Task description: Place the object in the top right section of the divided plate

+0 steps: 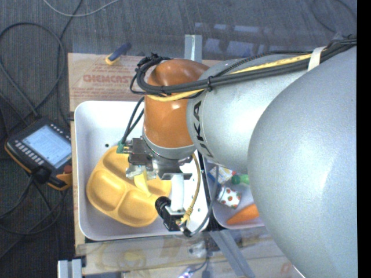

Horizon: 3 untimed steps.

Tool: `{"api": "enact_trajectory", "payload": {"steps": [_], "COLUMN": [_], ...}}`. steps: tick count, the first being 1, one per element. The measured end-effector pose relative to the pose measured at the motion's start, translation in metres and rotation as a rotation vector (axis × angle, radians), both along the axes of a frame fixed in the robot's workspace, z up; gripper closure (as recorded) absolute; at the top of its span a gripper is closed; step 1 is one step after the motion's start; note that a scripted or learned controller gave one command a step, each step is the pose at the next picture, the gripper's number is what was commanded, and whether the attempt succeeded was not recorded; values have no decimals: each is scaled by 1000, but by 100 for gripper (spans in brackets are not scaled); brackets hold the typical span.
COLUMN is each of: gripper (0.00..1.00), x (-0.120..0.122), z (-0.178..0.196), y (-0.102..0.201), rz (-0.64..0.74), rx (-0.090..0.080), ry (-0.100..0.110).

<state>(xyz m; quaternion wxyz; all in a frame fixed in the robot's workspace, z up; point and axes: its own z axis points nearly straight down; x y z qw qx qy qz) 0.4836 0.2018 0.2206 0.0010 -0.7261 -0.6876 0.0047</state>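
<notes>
A yellow divided plate [119, 193] lies in the left white bin [93, 126], toward its near side. The arm's orange band and wrist hang right over the plate's right part and cover it. The gripper [152, 175] sits below the wrist, just above the plate's right sections; the wrist hides what is under it. Part of the plate's ridges shows at the left and bottom.
The right bin [243, 219] holds several small items, among them an orange carrot-like piece [243, 214], a white spotted piece [229, 197] and a green one [239, 179]. The big grey arm covers the right half of the view. A teach pendant [40, 149] lies left of the bench.
</notes>
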Motion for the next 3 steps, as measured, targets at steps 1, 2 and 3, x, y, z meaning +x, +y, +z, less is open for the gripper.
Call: {"api": "enact_trajectory", "payload": {"steps": [1, 2, 3], "gripper": [100, 100, 100], "x": [0, 45, 32], "z": [9, 12, 10], "y": [-25, -59, 16], "rz": [-126, 9, -48], "rx": [1, -1, 0], "ry": [-1, -2, 1]}}
